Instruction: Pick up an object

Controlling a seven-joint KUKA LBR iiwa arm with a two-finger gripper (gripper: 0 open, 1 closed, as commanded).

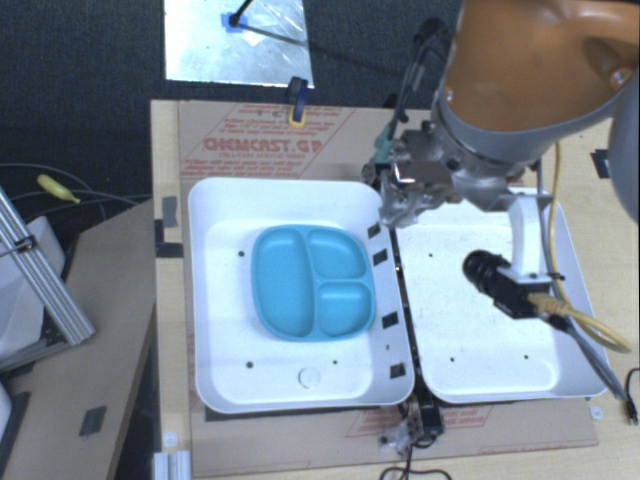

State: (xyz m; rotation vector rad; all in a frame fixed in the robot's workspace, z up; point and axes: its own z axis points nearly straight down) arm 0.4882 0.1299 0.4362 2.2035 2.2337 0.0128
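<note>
A light blue divided plate (pixel 308 281) lies flat in the middle of the left bin (pixel 215 268). A small pale disc (pixel 308 376) rests near that bin's front wall. My gripper (pixel 398 200) hangs over the back end of the wall between the two bins, to the right of and behind the plate. The big grey and orange arm (pixel 530 58) above it hides much of the gripper. I see nothing held in it.
The right bin (pixel 480 368) shows a bare white floor. A black cylinder on a white bracket (pixel 503 281), trailing a yellow cable, hangs from the wrist over it. Cardboard lies under both bins, and a foil sheet (pixel 235 23) lies behind them.
</note>
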